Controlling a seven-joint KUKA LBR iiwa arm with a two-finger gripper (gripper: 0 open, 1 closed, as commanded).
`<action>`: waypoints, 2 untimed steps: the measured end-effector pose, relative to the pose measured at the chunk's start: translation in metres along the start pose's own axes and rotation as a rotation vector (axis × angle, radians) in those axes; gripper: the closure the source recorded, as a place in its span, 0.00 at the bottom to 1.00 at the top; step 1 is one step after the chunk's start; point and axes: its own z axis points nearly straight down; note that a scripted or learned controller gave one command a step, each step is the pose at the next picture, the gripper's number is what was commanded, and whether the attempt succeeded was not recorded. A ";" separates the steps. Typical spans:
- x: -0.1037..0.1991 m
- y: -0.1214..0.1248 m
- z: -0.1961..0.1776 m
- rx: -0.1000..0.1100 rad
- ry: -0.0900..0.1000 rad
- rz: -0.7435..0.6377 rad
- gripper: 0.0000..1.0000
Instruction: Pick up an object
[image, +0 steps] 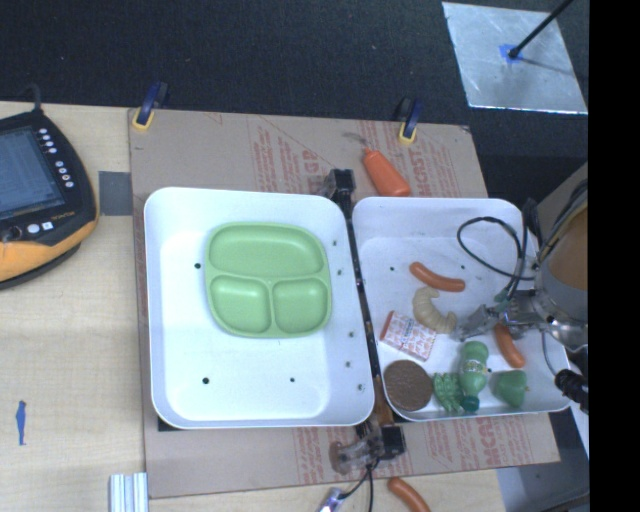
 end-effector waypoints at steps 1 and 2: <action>-0.001 0.000 -0.011 0.000 -0.003 -0.006 1.00; 0.055 0.008 -0.001 -0.001 0.000 -0.002 1.00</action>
